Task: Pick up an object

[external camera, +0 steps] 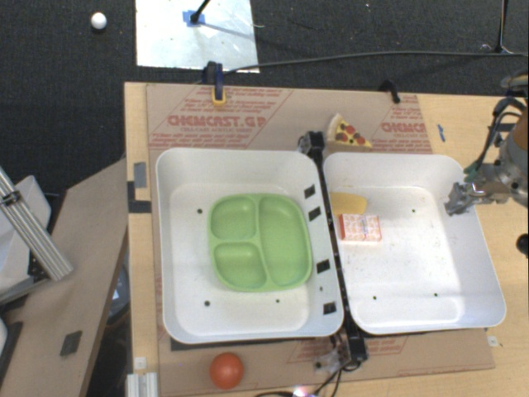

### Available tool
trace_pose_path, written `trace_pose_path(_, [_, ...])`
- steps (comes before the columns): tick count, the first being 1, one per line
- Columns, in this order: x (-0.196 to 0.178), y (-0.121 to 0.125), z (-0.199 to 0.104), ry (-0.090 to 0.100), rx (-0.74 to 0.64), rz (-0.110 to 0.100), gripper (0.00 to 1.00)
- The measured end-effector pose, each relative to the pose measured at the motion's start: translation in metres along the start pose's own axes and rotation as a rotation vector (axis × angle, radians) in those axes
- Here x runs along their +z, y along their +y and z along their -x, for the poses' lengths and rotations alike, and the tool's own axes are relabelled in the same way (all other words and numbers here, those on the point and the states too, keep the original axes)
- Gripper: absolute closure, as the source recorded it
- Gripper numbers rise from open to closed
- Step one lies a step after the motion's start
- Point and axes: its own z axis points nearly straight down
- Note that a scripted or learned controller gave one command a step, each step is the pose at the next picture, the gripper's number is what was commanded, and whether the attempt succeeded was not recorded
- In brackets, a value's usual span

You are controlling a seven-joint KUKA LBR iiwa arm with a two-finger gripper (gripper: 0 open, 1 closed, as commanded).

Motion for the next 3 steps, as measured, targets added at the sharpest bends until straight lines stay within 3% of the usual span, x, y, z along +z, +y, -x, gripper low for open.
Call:
trace_pose_path(1, [-0.025, 0.001, 0.0, 0.002, -0.001, -0.004, 1.0])
trace_pose_path(3, [-0.011, 0.007, -0.109, 0.004, -0.005, -0.006, 1.0])
